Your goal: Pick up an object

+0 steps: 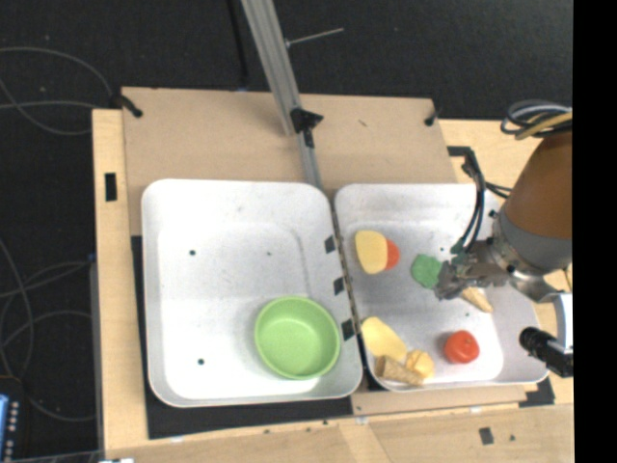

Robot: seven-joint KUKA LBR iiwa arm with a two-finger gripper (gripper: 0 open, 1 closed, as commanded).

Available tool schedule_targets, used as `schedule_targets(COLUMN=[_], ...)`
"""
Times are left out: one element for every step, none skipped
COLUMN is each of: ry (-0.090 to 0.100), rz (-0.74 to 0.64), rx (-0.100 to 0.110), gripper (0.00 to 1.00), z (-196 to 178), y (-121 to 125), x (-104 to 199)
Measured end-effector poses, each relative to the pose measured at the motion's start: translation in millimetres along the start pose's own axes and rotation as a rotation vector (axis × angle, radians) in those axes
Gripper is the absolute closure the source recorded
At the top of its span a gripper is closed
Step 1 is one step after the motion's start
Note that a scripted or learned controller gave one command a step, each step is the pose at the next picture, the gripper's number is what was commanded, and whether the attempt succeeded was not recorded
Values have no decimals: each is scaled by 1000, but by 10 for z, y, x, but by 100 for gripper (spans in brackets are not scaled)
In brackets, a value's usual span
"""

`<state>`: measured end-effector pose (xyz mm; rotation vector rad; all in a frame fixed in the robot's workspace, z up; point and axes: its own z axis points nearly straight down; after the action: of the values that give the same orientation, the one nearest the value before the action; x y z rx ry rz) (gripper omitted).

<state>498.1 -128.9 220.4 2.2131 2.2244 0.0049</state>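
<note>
Camera view: we see gripper low in right bin; whether it grips anything we cannot tell. Green piece touches it on side away from arm; pale wedge just beside, nearer arm. We judge green piece closest target.

From my feed, the bench is a tan, cardboard-looking board, with black floor all around it. Thin cables loop over that floor on the left. A grey metal rail slants down from the top edge toward the bench middle. Lighting's flat and even, no hard shadows.
</note>
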Motion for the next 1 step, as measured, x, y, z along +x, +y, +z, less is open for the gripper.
schedule_targets(ry=[2], rz=[-3], rx=[2], gripper=[100], z=[-123], y=[229], x=[447])
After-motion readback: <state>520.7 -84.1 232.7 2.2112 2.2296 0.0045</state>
